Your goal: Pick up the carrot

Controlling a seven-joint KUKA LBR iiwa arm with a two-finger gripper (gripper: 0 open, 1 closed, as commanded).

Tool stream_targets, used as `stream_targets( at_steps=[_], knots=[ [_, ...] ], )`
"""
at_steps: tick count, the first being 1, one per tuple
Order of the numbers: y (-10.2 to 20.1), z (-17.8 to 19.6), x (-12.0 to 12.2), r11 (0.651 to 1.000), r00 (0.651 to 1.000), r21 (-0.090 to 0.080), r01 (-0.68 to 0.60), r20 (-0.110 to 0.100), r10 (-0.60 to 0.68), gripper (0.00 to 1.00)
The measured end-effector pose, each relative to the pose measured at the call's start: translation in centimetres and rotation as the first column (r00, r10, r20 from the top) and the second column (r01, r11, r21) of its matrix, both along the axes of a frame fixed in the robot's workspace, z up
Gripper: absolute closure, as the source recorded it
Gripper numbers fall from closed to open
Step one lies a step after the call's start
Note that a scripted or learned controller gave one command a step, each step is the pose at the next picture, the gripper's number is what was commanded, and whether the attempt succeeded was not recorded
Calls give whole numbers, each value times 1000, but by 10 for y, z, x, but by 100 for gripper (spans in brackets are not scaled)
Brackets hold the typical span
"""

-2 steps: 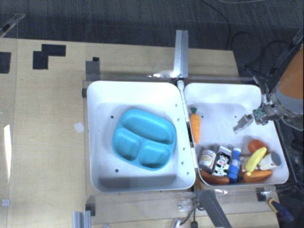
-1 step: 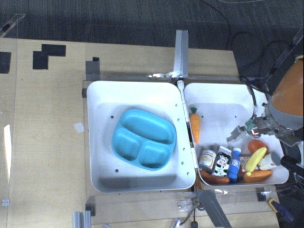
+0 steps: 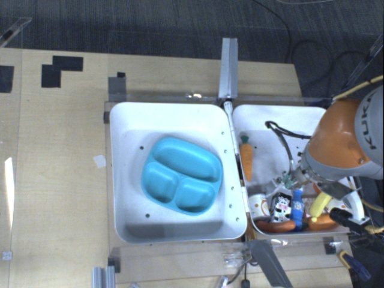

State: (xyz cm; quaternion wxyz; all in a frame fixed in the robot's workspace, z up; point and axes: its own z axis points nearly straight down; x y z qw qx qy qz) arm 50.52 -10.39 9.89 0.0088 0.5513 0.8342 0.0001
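Scanning from the left: bare bench (image 3: pixel 54 179), then the left bin (image 3: pixel 126 161) with a blue sectioned plate (image 3: pixel 182 174) lying in its middle, three compartments up. Divider wall between the bins. Right bin (image 3: pixel 282 116) next. The carrot (image 3: pixel 245 158) lies along this bin's left wall, just beside the divider, orange body running lengthwise with the green top at the far end. It sits apart from the clutter. Further right and toward the near edge, a heap of small items (image 3: pixel 288 212): something white with dark print, a blue piece, a yellow piece, reddish-orange shapes along the near wall; too tangled to name. The gripper (image 3: pixel 289 182) hangs over that heap, below the arm's orange band (image 3: pixel 336 134), with a black cable (image 3: pixel 282 131) looping past. Whether the tool is open or closed cannot be told; it is lost against the pile. Nothing is visibly held. Risks as judged: the carrot hugs the wall, so one side of the tool may strike the divider or find no room, and the round body could roll away. Orange items in the heap could also draw a grasp to the wrong thing.
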Motion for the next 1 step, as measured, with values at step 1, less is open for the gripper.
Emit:
stream_targets(
  at_steps=[1],
  knots=[
    [73,87,61,981,981,9,-195,-8,195,0]
  ],
)
